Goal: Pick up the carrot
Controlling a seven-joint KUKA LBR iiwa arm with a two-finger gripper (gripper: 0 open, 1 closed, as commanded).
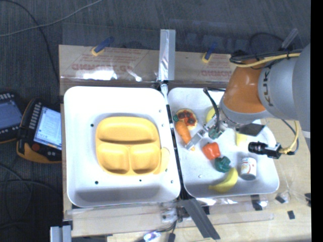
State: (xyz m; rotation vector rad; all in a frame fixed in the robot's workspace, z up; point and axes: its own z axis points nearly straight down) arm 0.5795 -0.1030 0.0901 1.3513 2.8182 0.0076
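Bench stock, 2 shallow white bins side by side.

Item 1, left bin [75,150]: occupies the left centre of the frame. It bears 1 yellow divided tray [128,145] with 3 compartments, lying flat in the middle, presumably a set-down place for sorted goods.

Item 2, right bin [270,185]: right centre of the frame. Toy foods are scattered loose across its floor, judged a deliberate clutter for picking trials.

Item 3, carrot [183,131]: orange, lying flat and slanted near the left wall of the right bin, its green top toward the upper left. A small round piece with red and dark spots [186,116] lies just above it, close or touching.

Item 4, gripper [204,134]: enters from the right of the frame under the orange band, set low over the bin's upper middle. Whether it is open or closed cannot be told from this slant; nothing is seen gripped in it. A pale grey part reaches down-left from it toward the carrot's lower end.

Relation: the carrot lies just left of the gripper, near, contact uncertain. Judged an approach or a miss, carrot not lifted.

Item 5, red pepper [211,149]: just below the gripper.

Item 6, green piece [222,163]: below the pepper.

Item 7, banana [225,181]: lower edge of the right bin.

Item 8, small can [247,167]: right of the banana.
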